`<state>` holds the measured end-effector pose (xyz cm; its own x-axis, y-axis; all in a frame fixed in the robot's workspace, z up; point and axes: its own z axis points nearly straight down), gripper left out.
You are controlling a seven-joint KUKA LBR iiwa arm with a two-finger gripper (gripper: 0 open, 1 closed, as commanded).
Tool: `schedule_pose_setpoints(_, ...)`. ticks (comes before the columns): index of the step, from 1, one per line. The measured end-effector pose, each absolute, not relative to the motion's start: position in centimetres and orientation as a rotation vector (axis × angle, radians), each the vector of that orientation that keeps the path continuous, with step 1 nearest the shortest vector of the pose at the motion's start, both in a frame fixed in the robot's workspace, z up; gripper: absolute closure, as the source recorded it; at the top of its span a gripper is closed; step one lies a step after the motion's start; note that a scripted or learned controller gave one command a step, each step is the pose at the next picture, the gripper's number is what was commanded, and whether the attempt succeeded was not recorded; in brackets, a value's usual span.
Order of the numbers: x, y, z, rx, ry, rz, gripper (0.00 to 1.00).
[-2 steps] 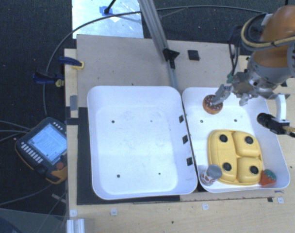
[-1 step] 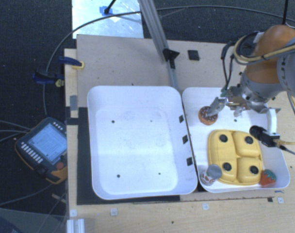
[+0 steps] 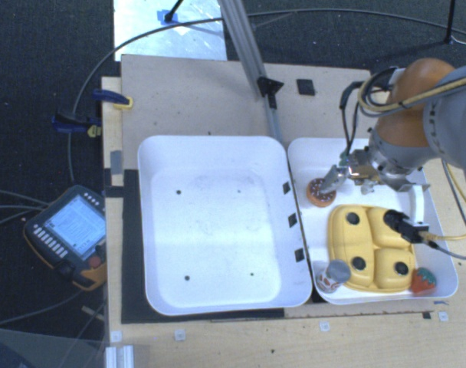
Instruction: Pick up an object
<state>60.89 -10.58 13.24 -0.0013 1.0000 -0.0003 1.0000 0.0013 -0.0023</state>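
Camera view, front to back in the right bin (image 3: 447,286): a grey-capped object (image 3: 333,274), a strawberry (image 3: 424,280), a yellow block (image 3: 371,247). Behind them, the gripper (image 3: 330,181) hangs just above the chocolate donut (image 3: 320,192); whether its jaws are parted or closed, I cannot tell.

no legible text, pendant screen (image 3: 73,222) too blurred to read, no labels or numbers

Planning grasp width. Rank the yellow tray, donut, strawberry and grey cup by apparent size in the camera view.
1. yellow tray
2. donut, grey cup and strawberry: all small and look alike, so unranked.
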Motion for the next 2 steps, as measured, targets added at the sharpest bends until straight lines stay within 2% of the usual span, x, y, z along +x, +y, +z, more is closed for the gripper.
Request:
schedule_pose_setpoints(1,61.1,-10.6,14.6,-2.221,-2.227,-0.004,1.00)
schedule_pose_setpoints(2,61.9,-10.4,19.2,-2.220,-2.231,-0.007,1.00)
